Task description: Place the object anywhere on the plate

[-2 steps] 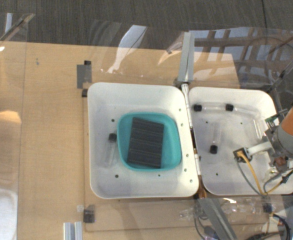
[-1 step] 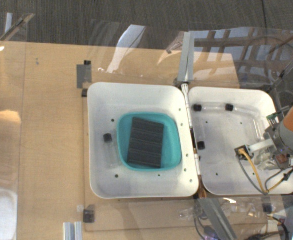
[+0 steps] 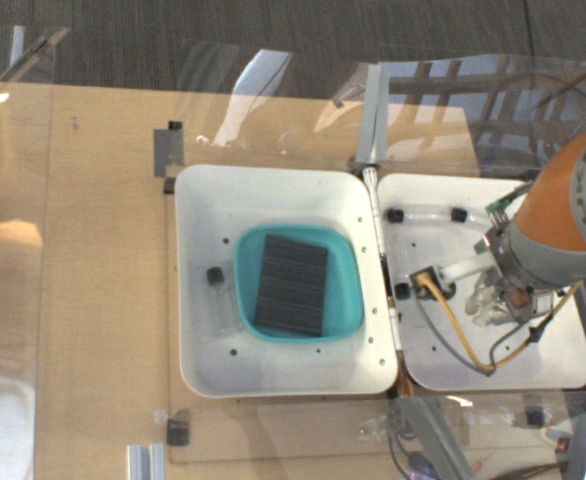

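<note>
dark ridged block (image 3: 293, 285) lies flat on teal plate (image 3: 343, 308) in left bin (image 3: 198, 268) | hand (image 3: 493, 303) low over right bin (image 3: 573, 363), well apart from block | hand's opening: cannot tell

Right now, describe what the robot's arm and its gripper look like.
The arm is a thick, rounded grey body with a broad orange band above the wrist. Its gripper is small and pale, partly see-through, with some brownish metal at its base. A thin yellow cable loops beneath it across the white bin, and a dark cable runs alongside.
</note>
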